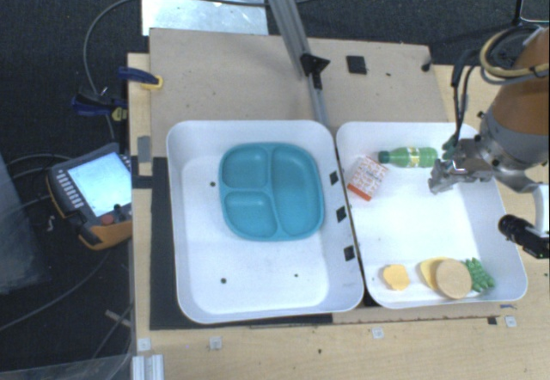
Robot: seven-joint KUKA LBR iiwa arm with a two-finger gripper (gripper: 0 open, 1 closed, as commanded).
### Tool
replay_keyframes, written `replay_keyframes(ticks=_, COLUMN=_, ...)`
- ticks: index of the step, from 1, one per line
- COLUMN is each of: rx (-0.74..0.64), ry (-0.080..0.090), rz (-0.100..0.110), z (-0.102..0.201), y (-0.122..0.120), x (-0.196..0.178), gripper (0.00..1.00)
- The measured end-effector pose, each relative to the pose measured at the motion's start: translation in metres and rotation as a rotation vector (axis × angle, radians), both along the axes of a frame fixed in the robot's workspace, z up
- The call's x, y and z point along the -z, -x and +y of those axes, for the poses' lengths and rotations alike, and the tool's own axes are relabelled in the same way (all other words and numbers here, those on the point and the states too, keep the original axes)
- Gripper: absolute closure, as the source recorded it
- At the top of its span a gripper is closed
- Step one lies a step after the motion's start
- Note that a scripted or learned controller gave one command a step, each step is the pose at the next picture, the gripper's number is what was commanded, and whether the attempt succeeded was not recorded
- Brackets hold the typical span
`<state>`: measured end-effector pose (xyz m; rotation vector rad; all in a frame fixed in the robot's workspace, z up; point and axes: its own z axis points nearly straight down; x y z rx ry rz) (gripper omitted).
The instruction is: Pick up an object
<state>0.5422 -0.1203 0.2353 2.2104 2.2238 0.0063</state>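
The pincer (440, 180) hangs over the right bin (412, 241) near its far right corner, at the end of the grey arm (516, 120) with its orange band, and from this slant I cannot tell whether it is wide or narrow; nothing can be seen clamped in it. Just to its left, close enough that the gap is hard to judge, lies a small green bottle (409, 157) on its side, its long axis running left to right along the far wall of the bin, with the green cap end pointing left and the base toward the pincer; a pale yellow band wraps its middle, but any writing on it is too small to read. Left of the bottle's cap, near the bin's left wall, sits a small red-and-white packet (363, 177), tilted on a diagonal; its print is a blur and no brand can be made out. Along the near wall of the same bin lie a small yellow piece (395, 277), a tan round disc (450, 278) overlapping another yellow piece, and a leafy green item (479, 275) touching the disc on its right. The left bin (198, 284) holds a teal divided plate (271, 191) with three compartments, lying flat toward the far side. Both bins rest side by side on the table (232, 69). Off the table's left edge sits a handheld control pendant (93, 195) with a lit screen, unreadable at this size.
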Motion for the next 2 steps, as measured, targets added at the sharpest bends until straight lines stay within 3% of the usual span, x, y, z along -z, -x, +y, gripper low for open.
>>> replay_keyframes(ticks=1, rx=0.001, ry=-0.001, rz=0.002, z=0.000, y=-0.001, x=-0.029, gripper=1.00)
replay_keyframes(ticks=2, rx=-0.004, ry=-0.002, rz=0.003, z=0.052, y=-0.022, x=-0.027, gripper=1.00)
